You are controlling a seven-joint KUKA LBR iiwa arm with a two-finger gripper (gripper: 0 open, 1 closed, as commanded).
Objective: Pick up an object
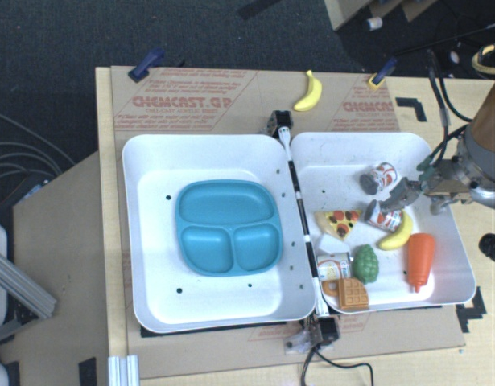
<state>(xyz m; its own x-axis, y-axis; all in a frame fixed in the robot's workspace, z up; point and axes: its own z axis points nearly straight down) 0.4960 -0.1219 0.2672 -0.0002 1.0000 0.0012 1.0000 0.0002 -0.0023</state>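
Observation:
My gripper [373,199] reaches in from the right over the right bin [440,147], its two dark fingers spread apart and nothing seen between them. The upper fingertip [368,184] lies beside a red and white can [384,174]. The lower fingertip sits just above a yellow banana [398,235], with a pizza slice [340,223] to its left. Nearer the front lie an orange carrot [420,261], a green broccoli [365,264], a waffle [352,294] and a small labelled box [333,265].
The left bin [150,215] holds a blue divided plate [228,226]. A second banana [308,93] lies on the cardboard behind the bins. Blue clips [145,65] sit at the board's back edge. The divider between the bins runs down the middle.

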